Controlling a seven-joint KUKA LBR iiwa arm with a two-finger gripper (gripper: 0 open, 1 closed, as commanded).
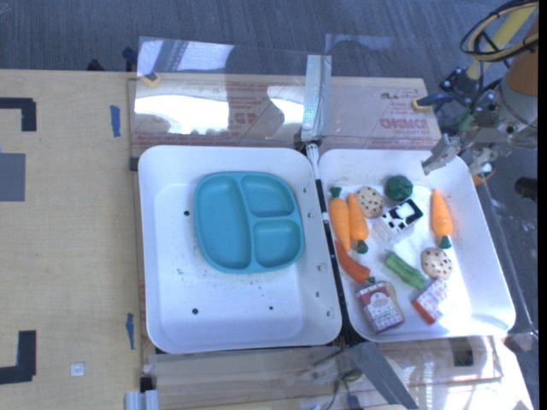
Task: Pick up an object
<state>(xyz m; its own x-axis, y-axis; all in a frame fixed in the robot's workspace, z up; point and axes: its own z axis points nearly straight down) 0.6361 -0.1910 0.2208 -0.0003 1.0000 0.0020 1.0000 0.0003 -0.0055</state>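
I see the gripper at the far right corner of the right bin, above its rim; whether its jaws are spread or pressed together I cannot tell, and I see nothing between them. Inside that bin, nearest the gripper, lie a green ball and a carrot. Further from it sit a black-and-white block, two cookies, two more carrots, a green pod and a red packet. Left of the right bin, the left bin holds a blue tray.
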